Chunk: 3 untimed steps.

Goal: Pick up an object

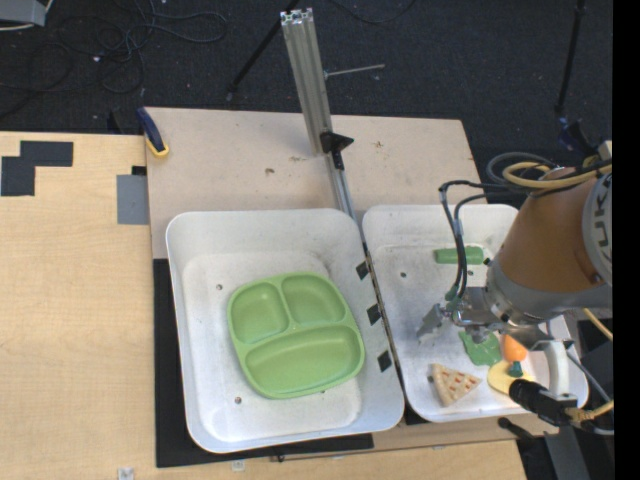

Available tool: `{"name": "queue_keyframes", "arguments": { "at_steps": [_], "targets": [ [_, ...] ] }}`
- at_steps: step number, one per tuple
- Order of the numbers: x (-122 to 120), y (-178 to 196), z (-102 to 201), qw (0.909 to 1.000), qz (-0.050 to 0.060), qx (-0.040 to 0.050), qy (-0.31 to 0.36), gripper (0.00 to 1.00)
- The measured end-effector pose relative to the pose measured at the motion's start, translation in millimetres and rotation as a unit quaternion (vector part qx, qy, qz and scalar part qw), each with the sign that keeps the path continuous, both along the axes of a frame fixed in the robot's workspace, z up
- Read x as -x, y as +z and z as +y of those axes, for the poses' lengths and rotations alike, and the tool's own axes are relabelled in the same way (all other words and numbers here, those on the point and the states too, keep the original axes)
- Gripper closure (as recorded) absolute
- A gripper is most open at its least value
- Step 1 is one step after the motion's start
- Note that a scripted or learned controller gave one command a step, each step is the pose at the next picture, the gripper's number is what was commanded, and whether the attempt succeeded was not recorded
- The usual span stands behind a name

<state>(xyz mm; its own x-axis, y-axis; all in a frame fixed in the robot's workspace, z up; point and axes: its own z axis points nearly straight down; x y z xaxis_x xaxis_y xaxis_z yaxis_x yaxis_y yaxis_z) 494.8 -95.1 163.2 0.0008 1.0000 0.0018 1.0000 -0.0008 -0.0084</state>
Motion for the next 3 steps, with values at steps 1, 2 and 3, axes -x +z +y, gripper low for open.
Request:
{"name": "queue_keyframes", "arguments": {
  "at_steps": [1,2,3],
  "targets": [
    [1,-45,-5,1.0000,0.000,-0.0002,0.000,0.00],
    [1,-33,-6,1.0000,-0.001,0.0000,-0.003,1.00],
    [-7,12,-2,1.0000,-0.005,0.0008,0.001,1.00]
  ]
}}
